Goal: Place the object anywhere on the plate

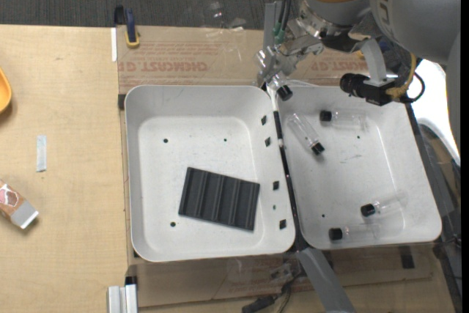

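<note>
Two smooth glossy white plastic bins [146,179], matt dark ribbed plate [220,199] at 7 o'clock, clear glassy vials [305,135] with black caps at 3 o'clock, bare pale wood bench [58,84], brown cardboard [190,59], shiny metal gripper [272,75]

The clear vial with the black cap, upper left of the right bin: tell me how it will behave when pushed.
The vial lies on its side on the smooth bin floor, so it will probably roll. It looks thin and see-through, so likely light, slippery and possibly fragile.

Dark ribbed plate [220,199] flat in left bin [146,157], clear black-capped vials [306,135] in right bin [410,179]
</note>
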Motion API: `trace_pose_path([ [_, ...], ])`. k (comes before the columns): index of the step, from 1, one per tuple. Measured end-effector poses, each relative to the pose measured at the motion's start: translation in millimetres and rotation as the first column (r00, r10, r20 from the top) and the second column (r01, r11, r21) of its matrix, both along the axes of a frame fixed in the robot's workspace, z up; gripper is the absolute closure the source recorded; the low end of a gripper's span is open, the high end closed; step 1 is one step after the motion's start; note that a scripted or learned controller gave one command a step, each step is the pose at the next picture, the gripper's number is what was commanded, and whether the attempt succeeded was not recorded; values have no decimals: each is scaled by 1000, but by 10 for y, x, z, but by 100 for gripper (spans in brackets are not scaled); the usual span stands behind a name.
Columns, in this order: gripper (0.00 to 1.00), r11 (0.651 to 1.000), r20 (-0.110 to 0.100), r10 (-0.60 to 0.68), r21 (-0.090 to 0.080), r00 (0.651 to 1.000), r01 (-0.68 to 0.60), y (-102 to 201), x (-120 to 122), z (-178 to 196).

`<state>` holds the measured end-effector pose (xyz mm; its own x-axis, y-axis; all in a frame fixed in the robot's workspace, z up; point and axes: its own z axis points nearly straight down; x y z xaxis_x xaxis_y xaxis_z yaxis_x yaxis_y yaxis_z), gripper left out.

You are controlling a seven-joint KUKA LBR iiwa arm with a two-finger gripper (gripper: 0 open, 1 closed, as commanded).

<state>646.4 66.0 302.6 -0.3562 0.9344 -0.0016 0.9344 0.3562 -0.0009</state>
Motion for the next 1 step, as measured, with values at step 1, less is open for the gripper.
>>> trace_pose_path([
  [1,100,993,0,-121,-1,993,121,749,128,307],
])
